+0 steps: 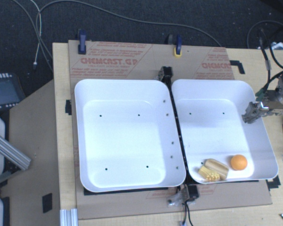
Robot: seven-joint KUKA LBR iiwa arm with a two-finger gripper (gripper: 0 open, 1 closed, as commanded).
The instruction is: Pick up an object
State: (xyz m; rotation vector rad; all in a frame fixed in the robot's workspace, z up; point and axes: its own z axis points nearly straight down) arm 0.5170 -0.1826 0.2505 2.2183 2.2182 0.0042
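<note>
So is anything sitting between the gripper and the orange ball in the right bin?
Nothing visible. The gripper sits at the right bin's right rim; bare white floor lies between it and the orange ball. The corn cob lies left of the ball.

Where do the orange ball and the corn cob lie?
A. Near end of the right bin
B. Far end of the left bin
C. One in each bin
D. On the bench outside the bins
A: the ball and the cob lie side by side along the near wall of the right bin.
</note>
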